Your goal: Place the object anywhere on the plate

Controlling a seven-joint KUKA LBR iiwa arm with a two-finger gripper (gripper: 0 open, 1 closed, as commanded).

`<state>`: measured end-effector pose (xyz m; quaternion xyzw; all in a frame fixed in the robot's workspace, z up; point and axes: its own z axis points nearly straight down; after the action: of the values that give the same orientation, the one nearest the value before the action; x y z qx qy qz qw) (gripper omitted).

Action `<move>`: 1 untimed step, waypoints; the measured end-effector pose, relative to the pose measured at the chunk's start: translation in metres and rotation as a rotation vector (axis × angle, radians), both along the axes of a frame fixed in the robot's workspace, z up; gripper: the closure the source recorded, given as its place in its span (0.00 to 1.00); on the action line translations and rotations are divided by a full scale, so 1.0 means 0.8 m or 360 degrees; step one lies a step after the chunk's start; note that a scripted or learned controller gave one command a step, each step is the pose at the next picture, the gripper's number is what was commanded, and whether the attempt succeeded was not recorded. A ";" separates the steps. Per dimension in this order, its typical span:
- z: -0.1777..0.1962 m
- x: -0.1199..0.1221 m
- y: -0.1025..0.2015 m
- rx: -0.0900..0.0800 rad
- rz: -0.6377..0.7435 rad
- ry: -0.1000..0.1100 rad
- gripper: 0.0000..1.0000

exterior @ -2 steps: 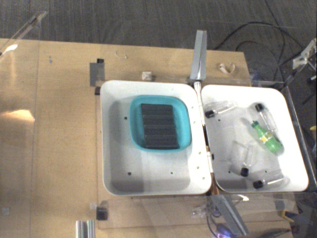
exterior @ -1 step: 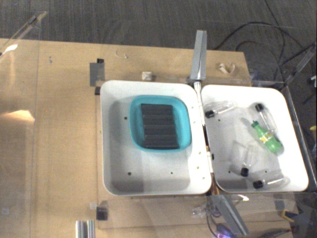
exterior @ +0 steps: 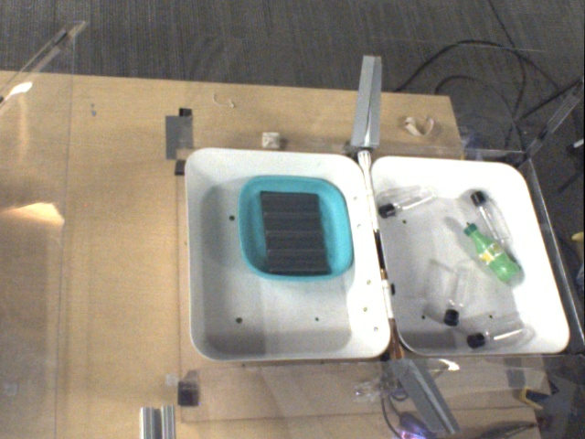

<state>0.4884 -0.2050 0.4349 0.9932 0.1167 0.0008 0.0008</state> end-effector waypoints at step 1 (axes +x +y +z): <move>-0.173 0.007 0.000 0.0002 -0.0045 0.0002 0.00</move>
<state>0.4943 -0.2054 0.2962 0.9947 0.1026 0.0003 0.0000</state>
